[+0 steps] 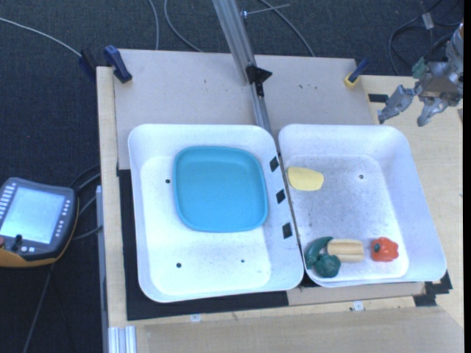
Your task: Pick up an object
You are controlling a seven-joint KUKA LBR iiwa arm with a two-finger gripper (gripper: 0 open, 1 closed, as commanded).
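Camera view, looking down on both bins. Four candidate objects lie in the right bin (412, 197): a yellow piece (305, 179) near its upper left corner, and a green item (322, 257), a tan block (346, 250) and a red pepper (383, 249) in a row along the near wall — green touching tan, red just beside. The left bin (147, 197) holds a blue plate (221, 188). The gripper (408, 107) hangs beyond the right bin's far right corner, fingers spread, nothing between them. Likely risks: the wall blocking a finger at the near row, or the fingers closing on two crowded objects — one slipping out.
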